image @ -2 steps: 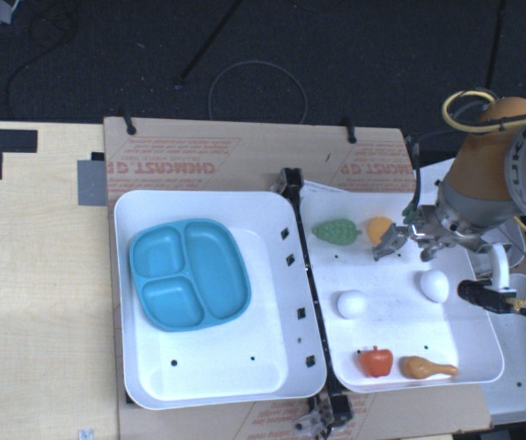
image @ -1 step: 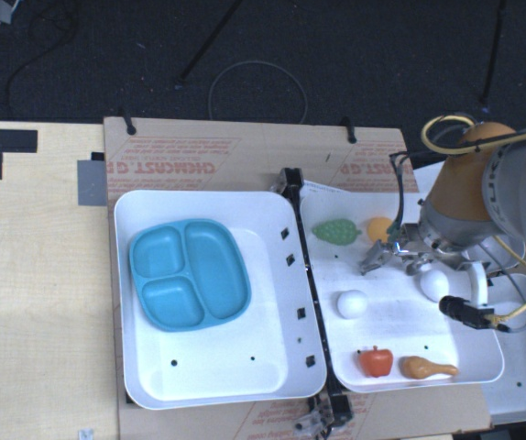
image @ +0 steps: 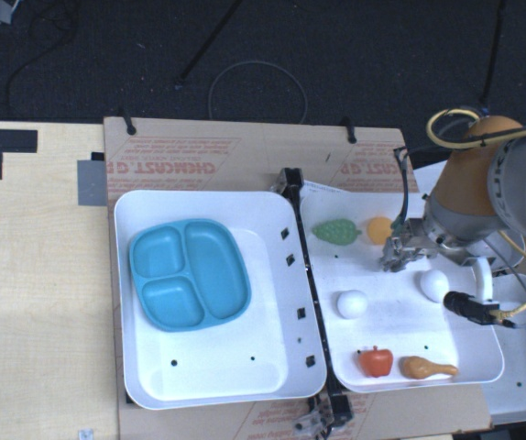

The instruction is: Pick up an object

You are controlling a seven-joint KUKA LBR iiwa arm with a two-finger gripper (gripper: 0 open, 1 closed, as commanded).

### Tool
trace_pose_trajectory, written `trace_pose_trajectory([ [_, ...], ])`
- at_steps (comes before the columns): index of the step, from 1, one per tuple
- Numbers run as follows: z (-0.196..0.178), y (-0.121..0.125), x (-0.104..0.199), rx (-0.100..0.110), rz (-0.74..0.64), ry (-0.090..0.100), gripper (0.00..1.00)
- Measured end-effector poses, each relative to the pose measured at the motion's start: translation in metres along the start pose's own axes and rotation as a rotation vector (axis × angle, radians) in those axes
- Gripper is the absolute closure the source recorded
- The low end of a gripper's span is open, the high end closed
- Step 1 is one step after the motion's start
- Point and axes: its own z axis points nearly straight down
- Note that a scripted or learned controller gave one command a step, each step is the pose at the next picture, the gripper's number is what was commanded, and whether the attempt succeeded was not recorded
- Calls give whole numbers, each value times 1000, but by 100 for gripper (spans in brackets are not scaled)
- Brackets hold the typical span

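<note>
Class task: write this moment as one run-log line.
end effector: low in right bin, beside orange ball | nothing seen held | nearby: green leaf, white egg | left bin: blue tray

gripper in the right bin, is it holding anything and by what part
Cannot be told. The gripper is low in the right bin beside the orange ball, with no object seen in its grasp; the view is too small to settle it.

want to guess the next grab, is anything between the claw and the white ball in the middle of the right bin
Nothing visible does. The claw is over the right bin, and the white ball lies below and left of it across bare bin floor. The green leaf and orange ball lie up near the far wall, off that line.
</note>
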Motion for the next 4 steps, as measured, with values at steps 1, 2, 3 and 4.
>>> trace_pose_trajectory([
  [1,-45,0,-7,-5,1,-2,100],
  [2,-104,-3,1,-7,-3,-1,100],
  [3,-168,-3,0,-9,-3,-2,100],
  [4,-179,-2,-1,-4,-4,-1,100],
])
